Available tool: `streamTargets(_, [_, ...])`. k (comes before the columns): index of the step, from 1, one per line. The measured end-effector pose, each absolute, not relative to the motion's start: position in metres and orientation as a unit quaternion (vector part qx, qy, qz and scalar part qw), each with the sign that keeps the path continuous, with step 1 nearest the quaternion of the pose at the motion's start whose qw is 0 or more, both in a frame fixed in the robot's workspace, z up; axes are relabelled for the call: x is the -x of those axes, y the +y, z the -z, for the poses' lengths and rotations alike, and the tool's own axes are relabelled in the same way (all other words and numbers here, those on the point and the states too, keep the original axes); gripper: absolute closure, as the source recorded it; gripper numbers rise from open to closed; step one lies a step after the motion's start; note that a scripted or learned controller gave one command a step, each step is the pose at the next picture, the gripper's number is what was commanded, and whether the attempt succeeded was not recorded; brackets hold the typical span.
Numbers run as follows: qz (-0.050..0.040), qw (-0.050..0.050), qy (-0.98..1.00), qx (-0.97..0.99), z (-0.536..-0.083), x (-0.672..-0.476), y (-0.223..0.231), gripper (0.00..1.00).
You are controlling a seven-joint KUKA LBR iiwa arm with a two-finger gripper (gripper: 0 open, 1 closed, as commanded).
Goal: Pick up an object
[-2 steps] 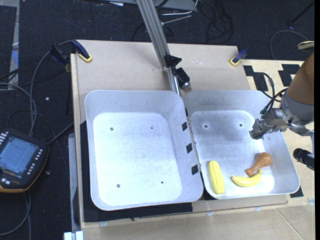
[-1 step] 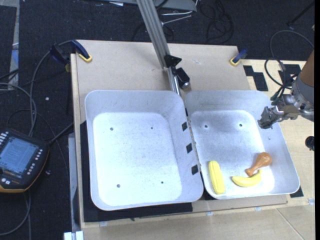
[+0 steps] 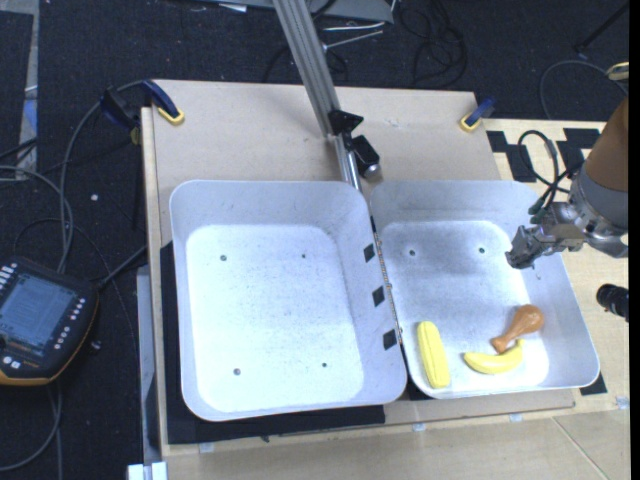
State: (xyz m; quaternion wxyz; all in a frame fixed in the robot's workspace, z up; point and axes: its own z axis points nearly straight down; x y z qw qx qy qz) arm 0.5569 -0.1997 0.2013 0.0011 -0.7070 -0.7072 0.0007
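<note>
I reference all positions to the right bin (image 3: 470, 238), one of two shallow white bins on the tabletop (image 3: 260, 128). The left bin (image 3: 270, 298) lies beside it, touching along the shared edge.

Candidate objects, all in the right bin near its front wall:
- A yellow corn cob (image 3: 433, 354), toward the front left, lying roughly front-to-back.
- A yellow banana (image 3: 492, 362), at the front centre, curved and lying flat.
- An orange-brown drumstick-shaped piece (image 3: 516, 327), just behind the banana, its narrow end touching or nearly touching the banana; I cannot separate the two at this resolution.

The end effector (image 3: 524, 247) hangs over the right bin's rear right area, near the right wall, well apart from all three objects. I cannot tell how its grasping parts are set; nothing is visibly carried.

I judge the pick not yet begun. The objects cluster at the front, so the arm (image 3: 606, 183) needs to travel forward. The corn cob lies apart from the others and looks the cleanest target.
</note>
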Motion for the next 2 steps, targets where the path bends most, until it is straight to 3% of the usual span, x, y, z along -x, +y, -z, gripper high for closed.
streamTargets(2, [0.0008, 0.000, -0.709, 0.705, -0.221, -0.593, -0.087, 1.00])
